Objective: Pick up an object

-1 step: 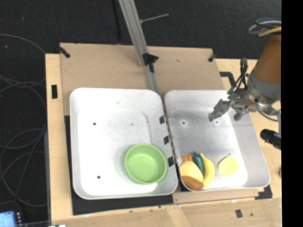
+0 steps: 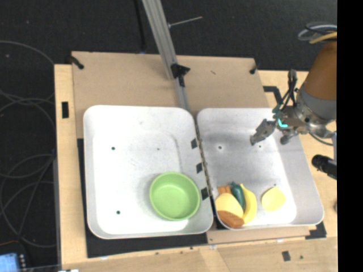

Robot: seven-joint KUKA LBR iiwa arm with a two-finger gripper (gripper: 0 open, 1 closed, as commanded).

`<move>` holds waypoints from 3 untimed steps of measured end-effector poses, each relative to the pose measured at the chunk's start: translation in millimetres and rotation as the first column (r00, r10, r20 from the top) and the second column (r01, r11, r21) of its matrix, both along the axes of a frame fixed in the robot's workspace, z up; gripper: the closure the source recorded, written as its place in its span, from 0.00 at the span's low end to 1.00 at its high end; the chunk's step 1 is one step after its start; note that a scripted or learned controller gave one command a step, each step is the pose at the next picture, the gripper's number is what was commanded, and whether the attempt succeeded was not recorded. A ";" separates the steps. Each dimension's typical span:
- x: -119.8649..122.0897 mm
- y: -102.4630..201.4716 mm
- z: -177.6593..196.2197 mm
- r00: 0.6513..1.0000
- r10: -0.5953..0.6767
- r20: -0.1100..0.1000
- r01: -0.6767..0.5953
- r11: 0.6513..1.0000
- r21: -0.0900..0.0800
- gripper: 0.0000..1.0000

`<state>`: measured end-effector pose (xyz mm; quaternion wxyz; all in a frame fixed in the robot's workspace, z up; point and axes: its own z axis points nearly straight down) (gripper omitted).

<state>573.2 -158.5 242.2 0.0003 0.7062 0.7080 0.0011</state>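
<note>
My gripper (image 2: 272, 136) hangs over the upper right part of the right bin (image 2: 227, 129), open, with nothing between its fingers (image 2: 259, 135). At that bin's front edge lies a cluster: a yellow banana (image 2: 249, 203), a dark green piece (image 2: 237, 194) on top of it, and an orange-brown rounded object (image 2: 229, 213). A yellow lemon-like piece (image 2: 273, 199) rests just right of the cluster. The gripper is well behind these things, apart from all of them. In the left bin (image 2: 113, 135), a light green bowl (image 2: 174, 195) sits upright near the front right corner.
A grey metal pole (image 2: 161, 30) slants down from the top to the seam between the bins. The arm's orange band (image 2: 323, 67) is at the right edge. Cables lie on the dark floor at left. The bins sit on a tan bench (image 2: 142, 72).
</note>
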 end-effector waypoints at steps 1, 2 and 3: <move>-0.4 -6.5 -62.0 1.000 -0.004 -0.007 0.004 1.000 -0.003 0.00; -1.1 -13.4 -105.6 1.000 -0.004 -0.006 0.004 1.000 -0.003 0.00; -1.5 -15.0 -142.9 1.000 -0.004 -0.004 0.004 1.000 -0.004 0.00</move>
